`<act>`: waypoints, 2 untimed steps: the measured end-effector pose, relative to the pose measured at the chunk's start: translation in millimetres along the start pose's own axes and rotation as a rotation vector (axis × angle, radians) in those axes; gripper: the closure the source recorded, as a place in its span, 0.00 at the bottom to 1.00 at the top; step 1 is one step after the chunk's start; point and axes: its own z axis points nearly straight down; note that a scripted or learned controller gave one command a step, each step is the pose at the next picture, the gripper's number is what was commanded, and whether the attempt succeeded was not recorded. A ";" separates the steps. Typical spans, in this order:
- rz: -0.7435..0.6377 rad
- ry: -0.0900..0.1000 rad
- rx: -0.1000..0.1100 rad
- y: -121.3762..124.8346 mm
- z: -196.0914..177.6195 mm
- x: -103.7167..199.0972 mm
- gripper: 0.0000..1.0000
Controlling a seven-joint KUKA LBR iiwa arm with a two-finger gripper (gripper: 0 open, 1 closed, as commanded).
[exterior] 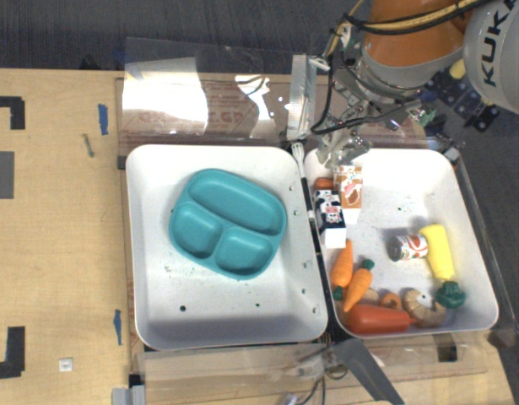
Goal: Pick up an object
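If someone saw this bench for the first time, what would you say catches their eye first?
Most likely the teal divided plate, lying alone in the middle of the left bin. Next, the arm's orange band at the top right, with the gripper hanging over the far-left corner of the right bin. Then the bright toy food along that bin's near edge and left side: carrots, a yellow corn cob and a red pepper.

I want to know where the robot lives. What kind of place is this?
Probably a robot lab workbench, not a kitchen: the arm hangs over two white bins, and the carrots look like toys.
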 end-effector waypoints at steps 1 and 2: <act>-0.135 0.000 -0.001 9.3 -13.4 -9.0 1.00; -0.238 0.000 -0.001 25.9 -23.3 -24.9 1.00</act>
